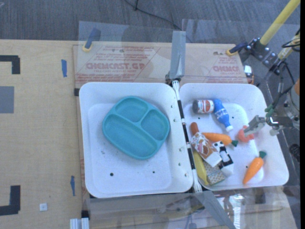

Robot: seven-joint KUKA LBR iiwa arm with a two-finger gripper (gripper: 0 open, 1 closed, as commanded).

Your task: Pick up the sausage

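Task not yet done, by the look of it. The sausage (pixel 194 128), a small reddish-brown link, lies in the right bin (pixel 255 93), close to that bin's left wall and the divider between the two bins. Its near end is tucked under or against a snack packet (pixel 205 147), so only the far part is plain. Long axis runs near-to-far with a slight lean; the free, rounded end points to the far side. The end effector (pixel 257 124) sits at the right side of the same bin, beside a small orange-red toy (pixel 245 136), well apart from the sausage, with a carrot (pixel 220 138) and a blue bottle (pixel 222 114) lying between. Fingers too blurred to read; cannot tell whether spread or closed, and nothing is seen between them. Left to do, as I judge: travel left across the bin, line up across the sausage's short axis, grip, lift. The left bin (pixel 90 142) carries a teal divided plate (pixel 136 127).
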